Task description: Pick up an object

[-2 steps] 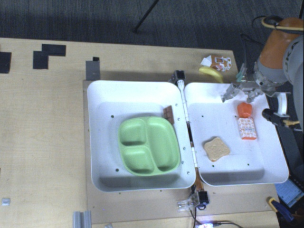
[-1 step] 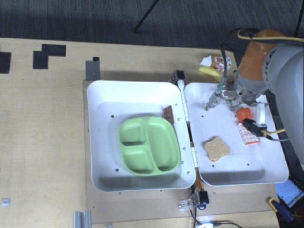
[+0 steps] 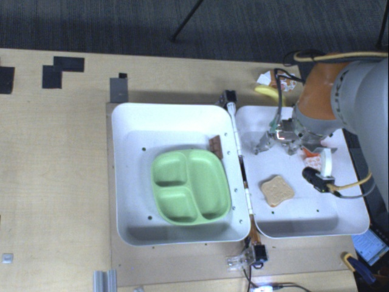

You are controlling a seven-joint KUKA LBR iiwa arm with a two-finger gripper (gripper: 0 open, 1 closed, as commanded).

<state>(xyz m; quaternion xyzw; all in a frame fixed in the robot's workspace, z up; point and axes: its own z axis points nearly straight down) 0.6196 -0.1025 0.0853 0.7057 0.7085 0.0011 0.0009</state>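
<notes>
Two shallow white bins sit side by side on the pale wooden worktop (image 3: 55, 181). The left bin (image 3: 130, 126) holds a green divided tray (image 3: 189, 184) lying flat near its middle, with a small brown piece (image 3: 215, 144) just beside the tray's upper right corner, against the bin's right wall. In the right bin (image 3: 343, 215) a tan toast-shaped piece (image 3: 277, 190) lies flat on the floor, toward the lower left. The grey arm (image 3: 358, 102) reaches in from the right, and its end effector (image 3: 268, 142) hangs low over the upper left part of that bin, above the toast-shaped piece and apart from it. Whether the end effector is wide or narrow I cannot tell, and nothing is seen held in it. A small red and white item (image 3: 312, 160) lies close under the wrist. A yellow thing (image 3: 265, 91) rests at the bin's upper edge.
</notes>
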